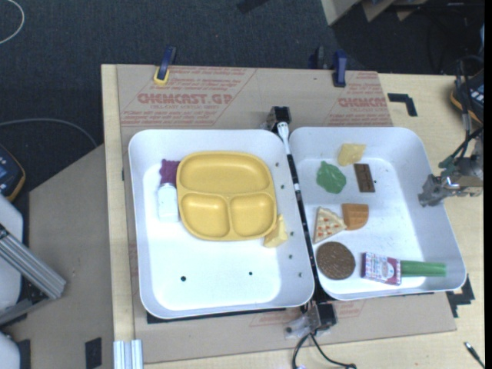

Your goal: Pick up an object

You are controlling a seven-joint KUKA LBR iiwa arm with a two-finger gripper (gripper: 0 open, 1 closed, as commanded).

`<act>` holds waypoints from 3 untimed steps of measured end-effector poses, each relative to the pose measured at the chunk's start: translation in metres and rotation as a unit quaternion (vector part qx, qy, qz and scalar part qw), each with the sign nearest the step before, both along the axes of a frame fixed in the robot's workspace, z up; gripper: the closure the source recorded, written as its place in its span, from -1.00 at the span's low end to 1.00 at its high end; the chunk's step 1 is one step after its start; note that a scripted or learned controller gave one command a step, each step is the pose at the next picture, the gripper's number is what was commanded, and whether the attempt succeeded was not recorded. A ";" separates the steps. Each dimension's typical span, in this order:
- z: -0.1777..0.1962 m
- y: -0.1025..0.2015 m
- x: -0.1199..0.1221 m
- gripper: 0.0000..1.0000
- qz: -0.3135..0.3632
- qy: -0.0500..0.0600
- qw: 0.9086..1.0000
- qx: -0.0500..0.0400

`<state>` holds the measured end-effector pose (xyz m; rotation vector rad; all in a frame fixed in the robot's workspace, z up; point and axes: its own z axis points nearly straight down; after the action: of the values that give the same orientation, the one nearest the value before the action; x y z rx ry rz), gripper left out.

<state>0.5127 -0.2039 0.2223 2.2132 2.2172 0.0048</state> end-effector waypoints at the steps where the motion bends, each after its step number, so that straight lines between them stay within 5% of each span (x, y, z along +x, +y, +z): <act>1: -0.010 0.045 0.025 1.00 0.002 0.002 1.000 0.002; 3: -0.007 0.154 0.070 1.00 0.003 0.002 1.000 0.003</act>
<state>0.5823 -0.0504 0.2148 2.2112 2.2284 0.0070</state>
